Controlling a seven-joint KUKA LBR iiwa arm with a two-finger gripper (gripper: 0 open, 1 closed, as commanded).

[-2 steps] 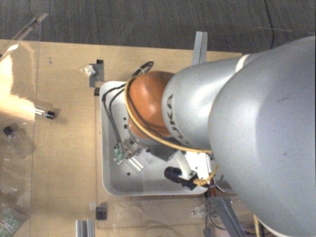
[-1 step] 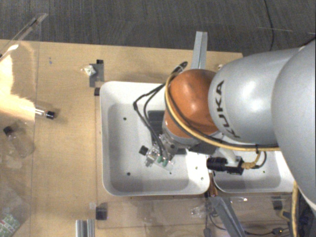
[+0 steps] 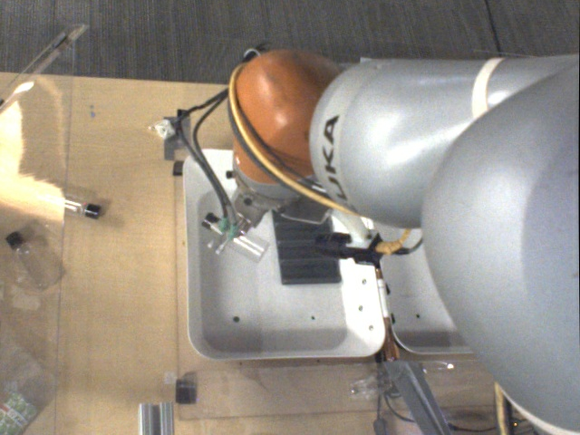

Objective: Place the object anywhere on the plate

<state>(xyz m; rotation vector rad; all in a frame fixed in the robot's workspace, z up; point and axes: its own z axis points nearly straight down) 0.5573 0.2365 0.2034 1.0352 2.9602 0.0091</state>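
The gripper (image 3: 232,228) pokes out from under the wrist as a small cluster of clear and greenish parts over the left side of the left bin (image 3: 272,338), near that bin's left wall. The wrist hides most of it, so I cannot tell how far open it is or whether it has hold of anything.

Just to its right, the dark ribbed slab (image 3: 304,254) lies flat on the bin floor, towards the far edge and about midway between the side walls. It is a charcoal rectangle with fine parallel grooves running across it. Its far end passes under the arm, and a black cable plug (image 3: 343,246) crosses its right edge.

Above this sits the orange band (image 3: 276,98), ringed by a yellow cable (image 3: 263,163) and a black cable (image 3: 201,157), with the grey arm (image 3: 435,125) behind. A sliver of the right bin (image 3: 426,326) shows under the arm. On the bench (image 3: 118,333), a small black block (image 3: 186,390) sits near the front edge and a black-capped vial (image 3: 83,209) lies left of the bins.
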